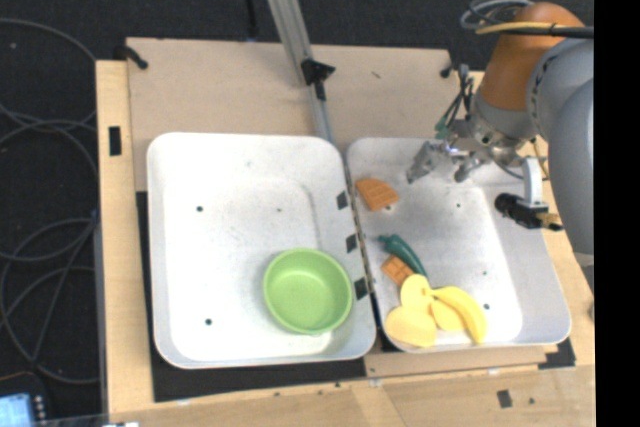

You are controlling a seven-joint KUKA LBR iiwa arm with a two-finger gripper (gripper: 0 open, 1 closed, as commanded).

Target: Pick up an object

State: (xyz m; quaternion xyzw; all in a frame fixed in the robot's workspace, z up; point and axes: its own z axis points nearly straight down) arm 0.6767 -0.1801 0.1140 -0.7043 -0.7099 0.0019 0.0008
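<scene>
Hovering over the right bin's far end, the gripper hangs with fingers spread, gripping nothing. Near it lies an orange block; nearer, yellow bananas. Green bowl sits left. No writing is readable.

No legible text or markings anywhere.

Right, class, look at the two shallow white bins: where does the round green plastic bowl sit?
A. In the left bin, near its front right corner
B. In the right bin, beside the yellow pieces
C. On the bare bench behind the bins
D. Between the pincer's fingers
A: the round green plastic bowl rests on the floor of the left white bin, close to its front right corner, well away from the pincer.
</scene>
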